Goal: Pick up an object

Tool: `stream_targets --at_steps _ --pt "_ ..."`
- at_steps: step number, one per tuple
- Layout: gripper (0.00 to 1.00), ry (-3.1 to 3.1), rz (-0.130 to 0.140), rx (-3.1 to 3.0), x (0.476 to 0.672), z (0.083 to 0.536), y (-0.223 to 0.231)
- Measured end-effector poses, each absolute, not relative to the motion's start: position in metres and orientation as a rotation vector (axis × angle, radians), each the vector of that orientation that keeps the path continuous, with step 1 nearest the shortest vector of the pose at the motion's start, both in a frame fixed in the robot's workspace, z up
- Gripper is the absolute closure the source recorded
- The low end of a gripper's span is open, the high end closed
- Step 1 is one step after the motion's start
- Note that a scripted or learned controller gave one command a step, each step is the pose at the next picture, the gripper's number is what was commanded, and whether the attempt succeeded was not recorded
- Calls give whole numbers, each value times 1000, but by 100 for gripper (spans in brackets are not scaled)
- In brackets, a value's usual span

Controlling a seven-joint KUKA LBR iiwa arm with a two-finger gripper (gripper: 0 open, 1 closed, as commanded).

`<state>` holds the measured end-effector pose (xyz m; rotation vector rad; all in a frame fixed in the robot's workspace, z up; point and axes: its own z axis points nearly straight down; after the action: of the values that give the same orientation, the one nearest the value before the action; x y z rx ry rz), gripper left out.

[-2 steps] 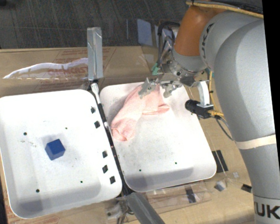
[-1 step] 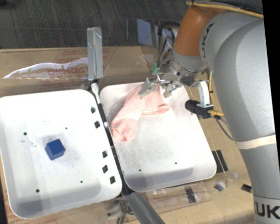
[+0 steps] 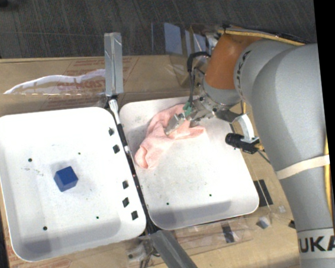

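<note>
A crumpled pink cloth [image 3: 159,138] lies in the upper left part of the right bin [image 3: 198,198]. A small blue cube [image 3: 66,178] rests in the left bin [image 3: 59,231], left of its middle. My gripper [image 3: 181,118] reaches in from the right under the orange band and sits down on the cloth's upper right edge, with pink fabric bunched around its tips. The tips are small and partly buried in the folds.
The two white bins sit side by side on a cardboard-covered bench [image 3: 43,84], joined by a grey divider strip with black clips [image 3: 123,165]. The big grey arm [image 3: 285,118] covers the right side. A black fitting [image 3: 240,142] sticks out at the right bin's edge.
</note>
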<state>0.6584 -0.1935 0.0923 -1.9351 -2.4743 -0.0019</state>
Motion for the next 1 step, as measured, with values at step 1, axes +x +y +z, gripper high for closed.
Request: stream_targets --at_steps 1 --pt "0 -2655 0 -1676 658 92 -170"
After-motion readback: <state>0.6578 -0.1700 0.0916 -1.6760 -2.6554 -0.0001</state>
